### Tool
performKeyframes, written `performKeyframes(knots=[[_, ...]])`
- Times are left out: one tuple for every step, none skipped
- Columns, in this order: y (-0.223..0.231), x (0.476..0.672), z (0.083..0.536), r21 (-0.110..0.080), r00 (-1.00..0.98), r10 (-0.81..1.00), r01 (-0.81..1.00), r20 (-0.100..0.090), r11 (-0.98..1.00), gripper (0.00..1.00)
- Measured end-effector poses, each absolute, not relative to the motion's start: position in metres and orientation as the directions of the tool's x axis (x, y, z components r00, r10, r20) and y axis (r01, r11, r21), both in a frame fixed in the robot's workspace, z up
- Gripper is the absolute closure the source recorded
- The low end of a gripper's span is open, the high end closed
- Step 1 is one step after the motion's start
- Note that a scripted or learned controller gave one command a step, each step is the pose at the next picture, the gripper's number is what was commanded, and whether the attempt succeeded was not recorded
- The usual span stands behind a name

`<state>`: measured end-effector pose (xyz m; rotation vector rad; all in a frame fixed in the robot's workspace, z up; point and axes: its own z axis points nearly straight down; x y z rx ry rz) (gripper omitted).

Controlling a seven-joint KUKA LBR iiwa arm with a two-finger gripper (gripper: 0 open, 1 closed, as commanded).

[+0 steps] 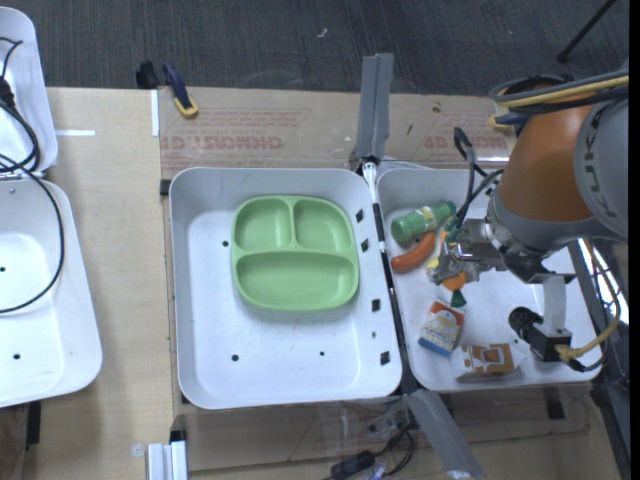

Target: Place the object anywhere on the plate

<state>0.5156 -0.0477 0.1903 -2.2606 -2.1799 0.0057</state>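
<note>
A: Where is the plate?

B: The green plate (295, 252) lies flat in the left bin (200, 298), a little above that bin's middle. It has three compartments, two small ones on the far side and one long one on the near side. Nothing lies on it.

A: And the gripper?

B: The gripper (455, 258) is low in the right bin (480, 368), under the arm's orange band (545, 168). Wrist and cables cover its tip, so I cannot tell how it is set or whether it holds anything.

A: What sits near it?

B: An orange carrot-like piece (413, 253) lies just to its left. Its long axis runs on a slant, the lower end pointing toward the divider between the bins, the upper end toward the gripper. Above it a green bottle (420, 221) lies on its side, long axis nearly across the bin, yellowish cap end pointing right. A small orange bit (456, 286) shows right below the gripper. Nearer the front edge lie a small carton (441, 329), tilted, and a brown packet (490, 360).

A: Which one is the task's object?

B: I cannot tell; all of them are in the right bin, well apart from the plate.
</note>
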Motion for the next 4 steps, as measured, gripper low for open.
performKeyframes(knots=[[-0.046, 0.519, 0.273, -0.002, 0.117, 0.993, 0.993, -0.003, -0.117, 1.00], [0.026, 0.552, 0.199, -0.006, 0.138, 0.990, 0.990, -0.003, -0.138, 1.00], [0.064, 0.558, 0.190, -0.005, -0.048, 0.999, 0.999, -0.002, 0.048, 1.00], [0.064, 0.558, 0.190, -0.005, -0.048, 0.999, 0.999, -0.002, 0.048, 0.00]])
